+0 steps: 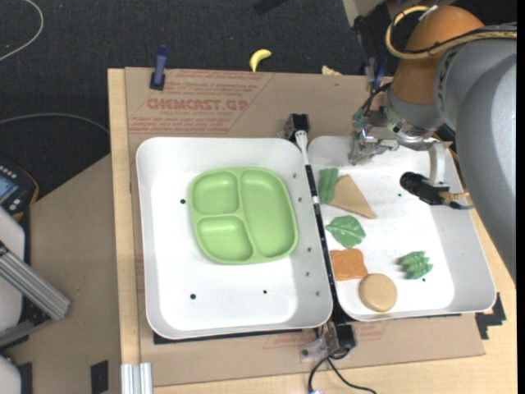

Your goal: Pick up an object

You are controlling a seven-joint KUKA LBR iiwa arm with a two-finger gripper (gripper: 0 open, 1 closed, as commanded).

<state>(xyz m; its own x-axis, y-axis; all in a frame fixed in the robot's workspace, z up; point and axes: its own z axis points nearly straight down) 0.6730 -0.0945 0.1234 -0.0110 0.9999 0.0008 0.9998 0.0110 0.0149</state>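
You have the gripper (362, 148) hanging over the far left corner of the right bin (459, 302), and you cannot tell from this view how its jaws stand. Just below it, your nearest candidate is a tan wedge (353, 197), flat, triangular, its tip pointing toward the gripper. A pale green strip (328, 184) lies touching the wedge's left side, against the bin's wall. Nearer you sit a dark green leaf (346, 231), an orange square piece (348, 263) and a round tan cookie-like disc (378, 292), close together. A ridged green piece (415, 263) lies apart, to their right. In the left bin (164, 286) rests a light green divided plate (244, 215).
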